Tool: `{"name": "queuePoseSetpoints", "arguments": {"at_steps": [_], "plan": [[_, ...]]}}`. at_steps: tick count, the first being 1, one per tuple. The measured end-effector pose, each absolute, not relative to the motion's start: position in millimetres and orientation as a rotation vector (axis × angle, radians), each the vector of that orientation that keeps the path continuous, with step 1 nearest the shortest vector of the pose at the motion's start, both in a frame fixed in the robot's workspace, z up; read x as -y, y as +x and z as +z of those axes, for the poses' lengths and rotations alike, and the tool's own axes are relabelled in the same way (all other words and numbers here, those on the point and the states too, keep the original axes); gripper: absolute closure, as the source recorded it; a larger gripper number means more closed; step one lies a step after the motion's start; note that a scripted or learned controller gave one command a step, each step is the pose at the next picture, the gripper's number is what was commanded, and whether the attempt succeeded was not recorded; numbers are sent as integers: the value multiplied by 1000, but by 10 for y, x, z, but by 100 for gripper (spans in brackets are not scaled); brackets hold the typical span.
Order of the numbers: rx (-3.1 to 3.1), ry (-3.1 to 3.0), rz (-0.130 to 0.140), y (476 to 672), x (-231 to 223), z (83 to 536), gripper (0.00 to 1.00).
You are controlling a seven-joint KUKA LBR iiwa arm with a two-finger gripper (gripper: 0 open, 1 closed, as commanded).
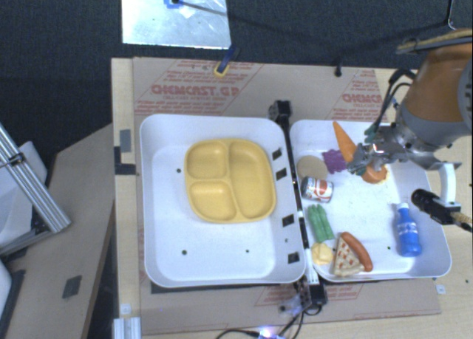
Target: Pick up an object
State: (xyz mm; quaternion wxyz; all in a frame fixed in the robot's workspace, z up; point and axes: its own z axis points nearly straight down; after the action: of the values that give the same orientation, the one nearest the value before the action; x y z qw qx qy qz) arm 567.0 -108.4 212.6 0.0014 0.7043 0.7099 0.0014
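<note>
In right bin (429,260): 1 bottle (406,230), 1 can (317,189), 1 carrot (344,140).

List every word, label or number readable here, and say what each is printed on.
"CHEMCAST GP": red print on the brown sheet under the bins, left of centre.
"CHEMCAST": red, partly hidden, on the same sheet at right.
Can label: too blurred to read.
Blue bottle: no legible text.

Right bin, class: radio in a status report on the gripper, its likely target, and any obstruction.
Gripper low over right bin, nothing seen held. Orange toy under it, carrot and purple grapes crowding alongside.
</note>
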Motion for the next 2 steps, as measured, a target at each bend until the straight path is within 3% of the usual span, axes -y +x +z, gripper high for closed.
{"name": "queuePoseSetpoints", "arguments": {"at_steps": [1,2], "plan": [[-2229,2209,6,5991,671,2287,100],[-2229,2210,5,6319,296,2161,100]]}}
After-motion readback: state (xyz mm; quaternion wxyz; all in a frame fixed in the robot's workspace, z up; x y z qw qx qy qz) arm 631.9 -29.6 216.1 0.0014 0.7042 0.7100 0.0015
